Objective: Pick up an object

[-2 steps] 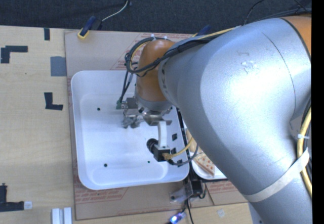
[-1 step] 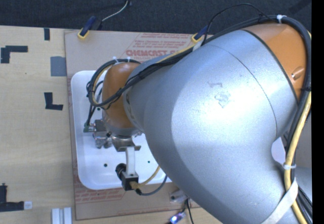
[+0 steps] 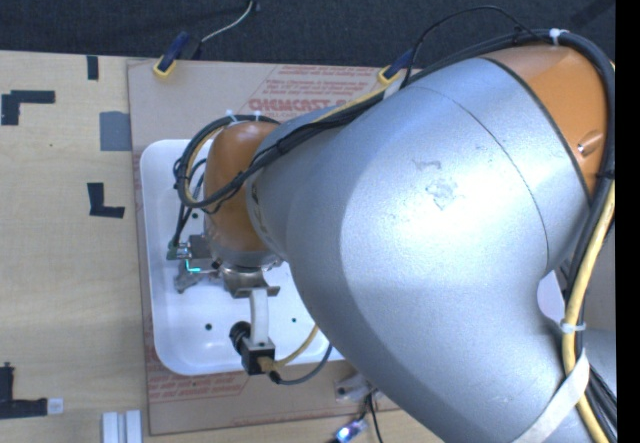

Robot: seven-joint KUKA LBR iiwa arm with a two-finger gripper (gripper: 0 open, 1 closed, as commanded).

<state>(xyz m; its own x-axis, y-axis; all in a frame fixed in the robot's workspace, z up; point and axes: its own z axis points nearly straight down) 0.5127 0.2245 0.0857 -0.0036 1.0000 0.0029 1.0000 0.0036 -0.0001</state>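
**Gripper low in the left bin, its target hidden beneath the wrist**

The gripper (image 3: 234, 281) hangs pointing straight down into the white bin (image 3: 160, 231), close over the floor. This looks like the reach of a pick, with the tool held upright so that it can close on something from above. The camera looks down on the back of the tool, so I cannot tell whether it is spread, pressed together or pinching anything.

The object cannot be placed either. If one is being tried for, it most likely lies under the wrist (image 3: 240, 221), hidden from the camera. The bare bin floor beside the tool carries a few small dark dots, too small to identify.

Above the tool sits the orange band (image 3: 232, 166), and above that the arm (image 3: 440, 261) sweeps up and to the right, covering most of the bench on that side. A second orange section (image 3: 560, 81) shows near the top right.

The count is one arm, one gripper and one white bin in sight. The bin rests on one cardboard sheet (image 3: 300, 96) with red print, probably there to keep it in a fixed place. On the bench (image 3: 60, 311) to the left are two black L-shaped marks (image 3: 100, 203) and one grey square (image 3: 115, 129).
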